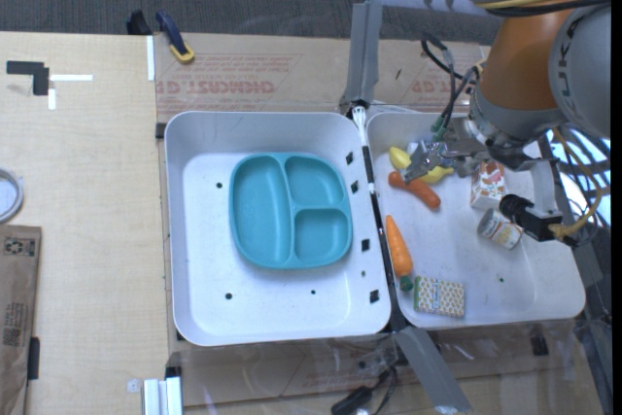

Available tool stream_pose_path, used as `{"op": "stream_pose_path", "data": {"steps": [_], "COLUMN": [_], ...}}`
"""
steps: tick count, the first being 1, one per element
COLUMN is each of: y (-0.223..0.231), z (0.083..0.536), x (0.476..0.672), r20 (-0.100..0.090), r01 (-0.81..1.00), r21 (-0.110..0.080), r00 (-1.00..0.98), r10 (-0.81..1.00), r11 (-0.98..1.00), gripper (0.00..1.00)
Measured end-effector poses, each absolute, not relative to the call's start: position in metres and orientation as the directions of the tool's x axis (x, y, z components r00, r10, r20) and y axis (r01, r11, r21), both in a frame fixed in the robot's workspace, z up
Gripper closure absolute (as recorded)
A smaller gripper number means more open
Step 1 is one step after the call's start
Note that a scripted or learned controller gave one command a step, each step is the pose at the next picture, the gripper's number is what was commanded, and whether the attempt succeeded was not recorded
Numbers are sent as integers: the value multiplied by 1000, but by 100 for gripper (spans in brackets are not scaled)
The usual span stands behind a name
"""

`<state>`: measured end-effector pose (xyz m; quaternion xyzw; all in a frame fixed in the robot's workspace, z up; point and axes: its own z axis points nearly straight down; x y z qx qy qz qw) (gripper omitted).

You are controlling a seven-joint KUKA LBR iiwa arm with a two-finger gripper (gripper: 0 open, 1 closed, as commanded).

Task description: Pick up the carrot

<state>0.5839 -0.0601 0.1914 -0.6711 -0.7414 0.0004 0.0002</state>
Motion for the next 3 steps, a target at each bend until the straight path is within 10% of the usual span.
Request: {"op": "stream_pose_path", "data": {"steps": [1, 3], "y": [8, 41], "z": [191, 191], "x": [512, 481], "r20": [-1, 0], "r01": [991, 928], "r21": [-3, -3], "r00": [-137, -373], "r10": [991, 928], "r11": [137, 373], "gripper": [0, 0]}}
